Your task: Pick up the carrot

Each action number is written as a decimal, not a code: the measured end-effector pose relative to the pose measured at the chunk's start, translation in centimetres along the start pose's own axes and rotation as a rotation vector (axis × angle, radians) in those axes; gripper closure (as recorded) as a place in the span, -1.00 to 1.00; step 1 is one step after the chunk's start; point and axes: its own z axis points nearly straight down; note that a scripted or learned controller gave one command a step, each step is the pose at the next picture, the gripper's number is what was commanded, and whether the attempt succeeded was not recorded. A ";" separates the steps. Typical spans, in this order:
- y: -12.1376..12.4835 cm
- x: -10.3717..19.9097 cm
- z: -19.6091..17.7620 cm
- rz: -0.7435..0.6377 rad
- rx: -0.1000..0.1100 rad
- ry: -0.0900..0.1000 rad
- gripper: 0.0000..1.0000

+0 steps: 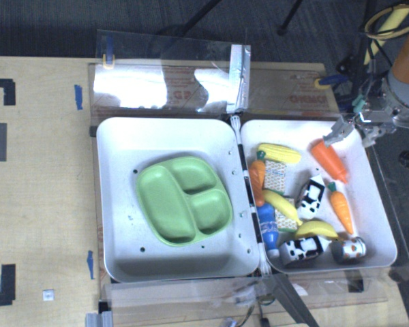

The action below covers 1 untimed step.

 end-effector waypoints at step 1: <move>-5.3 -3.5 9.3 -0.011 -0.001 0.001 -1.00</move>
